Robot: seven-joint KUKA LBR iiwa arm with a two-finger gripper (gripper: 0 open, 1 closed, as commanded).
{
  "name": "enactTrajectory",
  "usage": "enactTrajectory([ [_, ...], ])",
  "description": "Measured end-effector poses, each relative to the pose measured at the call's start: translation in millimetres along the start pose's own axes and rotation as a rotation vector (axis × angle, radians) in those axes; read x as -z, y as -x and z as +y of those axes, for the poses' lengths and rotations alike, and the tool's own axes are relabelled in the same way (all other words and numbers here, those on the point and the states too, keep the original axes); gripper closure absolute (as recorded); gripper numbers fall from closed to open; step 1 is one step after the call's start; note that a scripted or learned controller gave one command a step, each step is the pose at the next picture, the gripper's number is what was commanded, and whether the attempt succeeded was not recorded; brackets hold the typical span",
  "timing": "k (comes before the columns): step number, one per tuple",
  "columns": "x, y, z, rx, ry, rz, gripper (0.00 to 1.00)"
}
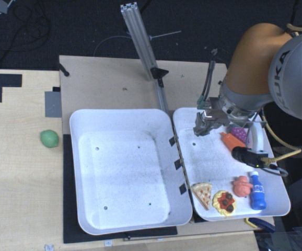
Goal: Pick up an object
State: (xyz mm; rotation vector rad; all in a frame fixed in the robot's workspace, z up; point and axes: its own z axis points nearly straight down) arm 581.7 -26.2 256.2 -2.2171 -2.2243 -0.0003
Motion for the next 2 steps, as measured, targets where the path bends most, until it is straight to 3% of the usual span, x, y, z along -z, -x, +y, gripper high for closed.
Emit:
enactTrajectory([
  [2,-11.7,-91.9,-61.1,-0.001,-0.001,0.0,1.0],
])
